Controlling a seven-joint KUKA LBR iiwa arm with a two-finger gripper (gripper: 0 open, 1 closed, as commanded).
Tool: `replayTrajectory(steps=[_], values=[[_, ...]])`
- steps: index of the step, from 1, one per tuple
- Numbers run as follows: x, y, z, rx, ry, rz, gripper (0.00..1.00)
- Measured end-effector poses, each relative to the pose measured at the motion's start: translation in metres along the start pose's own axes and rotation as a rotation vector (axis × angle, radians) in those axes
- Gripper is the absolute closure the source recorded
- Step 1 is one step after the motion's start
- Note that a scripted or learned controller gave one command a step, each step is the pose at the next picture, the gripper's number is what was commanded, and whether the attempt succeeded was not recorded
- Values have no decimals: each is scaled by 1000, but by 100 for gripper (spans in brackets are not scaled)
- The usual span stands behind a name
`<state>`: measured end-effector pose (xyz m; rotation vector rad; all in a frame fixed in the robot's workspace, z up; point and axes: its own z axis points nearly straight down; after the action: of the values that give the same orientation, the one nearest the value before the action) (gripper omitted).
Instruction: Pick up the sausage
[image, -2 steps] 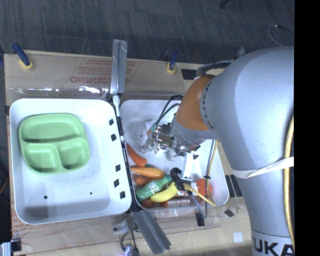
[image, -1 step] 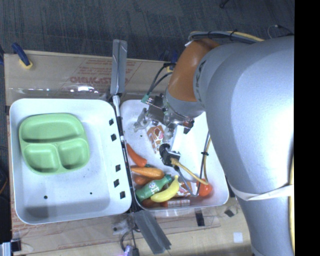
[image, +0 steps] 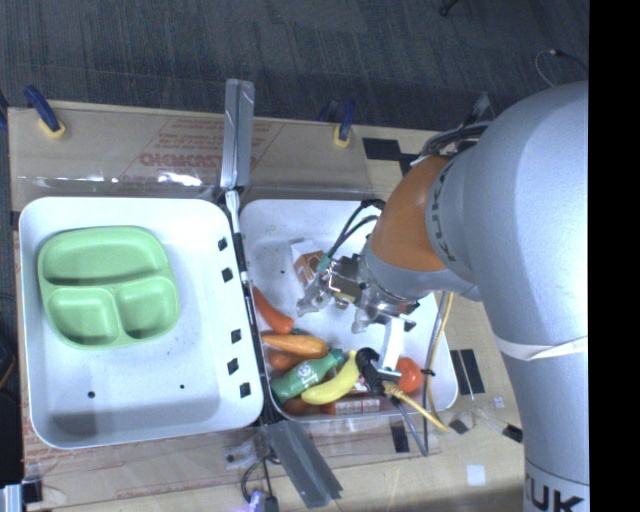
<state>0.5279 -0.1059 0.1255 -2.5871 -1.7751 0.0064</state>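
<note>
Now hovering over the right shallow white bin (image: 262, 225), above the orange-brown sausage (image: 295, 345): metal hand (image: 340, 300), grip state unclear.

My 1 grey arm reaches in from the right, orange band above the wrist, wrist angled downward-left, with my gripper (image: 318, 291) low and its 2-finger tip obscured.

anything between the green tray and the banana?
Camera view: bare white bin floor right of the green tray, then the divider between bins, then a green bottle lying against the banana.
</note>
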Motion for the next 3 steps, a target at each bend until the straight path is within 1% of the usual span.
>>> replayTrajectory(steps=[1, 2, 3], values=[[44, 81, 26, -1, 1, 19, 0], [18, 22, 35, 1, 1, 134, 0], [19, 21, 25, 4, 1, 130, 100]])
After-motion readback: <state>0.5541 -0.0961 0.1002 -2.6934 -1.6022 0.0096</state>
